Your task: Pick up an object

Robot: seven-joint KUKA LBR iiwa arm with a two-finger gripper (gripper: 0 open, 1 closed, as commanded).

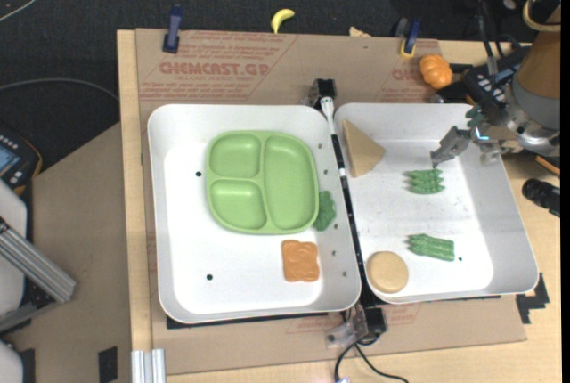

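Observation:
My gripper (465,148) hangs over the far right part of the right bin (499,221), open, with nothing between its fingers. Just below and left of it lies a small green ridged piece (426,183). A second green piece (432,246) lies nearer the front. Near the same bin's front left corner rests a round tan cookie (388,271), while a tan wedge (361,150) sits at its far left. In the left bin (178,221) are a green divided plate (263,181), an orange waffle piece (300,260) and a dark green piece (325,210).
A rail with black clips (337,160) separates the two bins. Outside the bins, a small orange fruit (435,69) and a blue clamp (410,36) sit at the back right. A yellow banana toy (282,18) and another blue clamp (172,28) lie at the bench's back edge.

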